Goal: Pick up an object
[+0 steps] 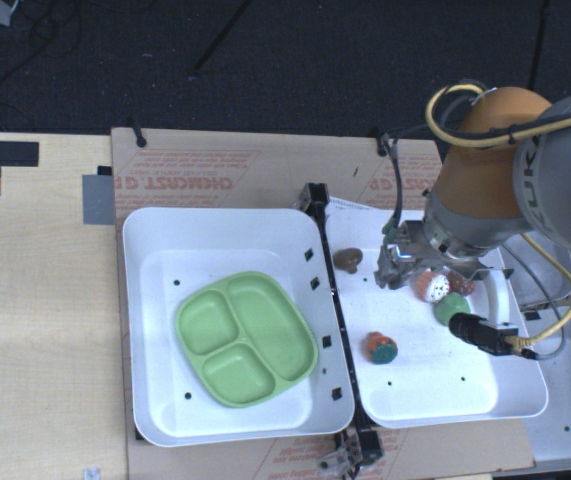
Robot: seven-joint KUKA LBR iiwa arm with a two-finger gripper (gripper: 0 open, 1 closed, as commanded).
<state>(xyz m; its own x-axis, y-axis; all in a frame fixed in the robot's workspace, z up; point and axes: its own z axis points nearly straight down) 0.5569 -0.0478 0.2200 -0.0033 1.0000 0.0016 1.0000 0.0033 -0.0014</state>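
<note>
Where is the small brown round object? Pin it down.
The small brown round object lies in the right white bin, near its upper left corner, beside the black divider.

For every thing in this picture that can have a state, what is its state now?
green divided plate: lying flat in the left bin.
brown object: loose in the right bin.
orange-and-green object: loose, apart from the gripper.
gripper: low over the right bin.

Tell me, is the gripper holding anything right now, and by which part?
Cannot be told. The gripper is low in the right bin, near the brown object, with nothing visibly between its tips.
</note>
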